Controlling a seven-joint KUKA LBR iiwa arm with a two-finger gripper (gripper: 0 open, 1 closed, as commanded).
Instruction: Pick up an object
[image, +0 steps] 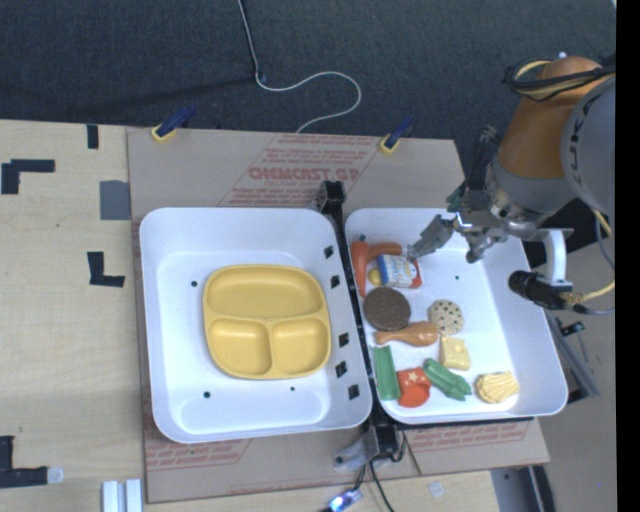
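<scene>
Red print on cardboard sheet (290, 175), unreadable.

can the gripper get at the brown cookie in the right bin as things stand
Probably yes. The gripper hovers over the right bin, and the brown cookie lies uncovered, though the small carton and drumstick crowd it.

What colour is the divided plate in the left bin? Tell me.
Yellow; the divided plate shows plainly in the camera view.

Right bin (520, 330): open floor along right side; toy food (410, 330) crowded at left. Left bin (170, 300): yellow tray (267, 320) central, margins free.
</scene>
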